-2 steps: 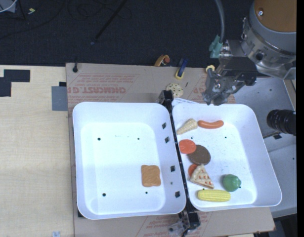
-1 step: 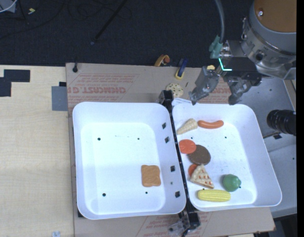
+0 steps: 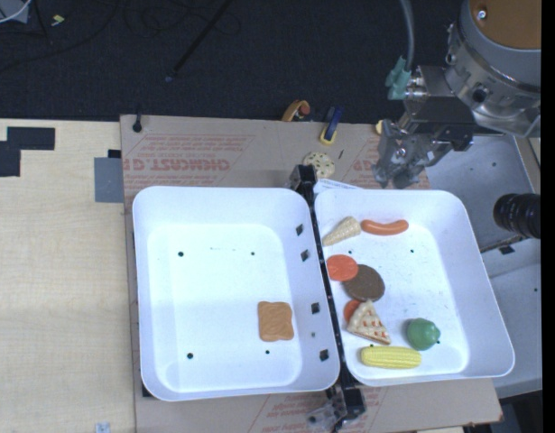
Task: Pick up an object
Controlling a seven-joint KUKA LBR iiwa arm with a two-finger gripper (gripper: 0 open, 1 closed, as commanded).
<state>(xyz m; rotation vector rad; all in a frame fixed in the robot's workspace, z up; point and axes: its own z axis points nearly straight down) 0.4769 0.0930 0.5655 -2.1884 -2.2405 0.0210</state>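
End effector hung over the surface's back edge behind the right bin; grip state unclear. Right bin: seven toy foods, one sausage near its back wall. Left bin: one toast slice.

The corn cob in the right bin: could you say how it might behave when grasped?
The corn cob looks rounded and elongated, so it may roll if nudged sideways. It appears to be a stiff toy, probably light. It lies near the right bin's front wall, which might crowd a grasp.
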